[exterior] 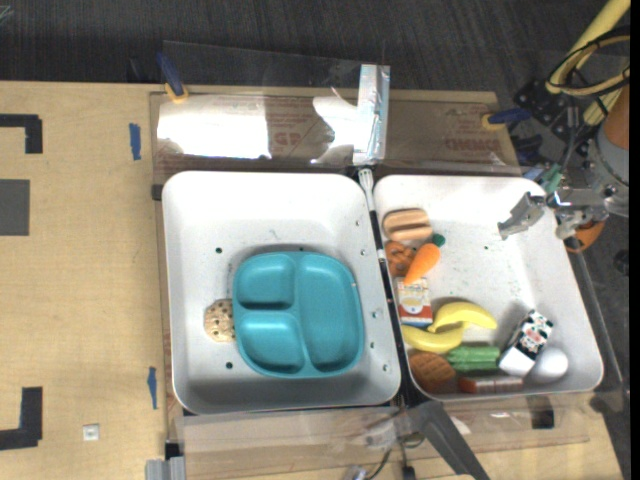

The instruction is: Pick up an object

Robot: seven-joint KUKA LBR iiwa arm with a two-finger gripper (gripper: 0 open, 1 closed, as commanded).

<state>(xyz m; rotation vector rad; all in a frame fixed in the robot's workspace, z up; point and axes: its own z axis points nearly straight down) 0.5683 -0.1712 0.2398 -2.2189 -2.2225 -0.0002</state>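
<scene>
My gripper [547, 220] hangs over the upper right part of the right bin [470, 193], reaching in from the right edge. Its fingers [518, 215] stand apart with nothing between them. Toy food lies along the bin's left and front sides: a hot dog bun [406, 222], an orange carrot [424, 259], a small juice box [414, 301], yellow bananas [452, 326], a green vegetable [474, 357], a brown cookie [432, 370], a black-and-white bottle [527, 342] and a white egg [551, 365]. The gripper is well apart from all of them.
The left bin [190, 208] holds a teal divided plate [297, 312] and a speckled cookie [218, 319] at the plate's left edge. A clear plastic sheet [270, 118] lies behind the bins. Yellow cables [590, 43] hang at the upper right.
</scene>
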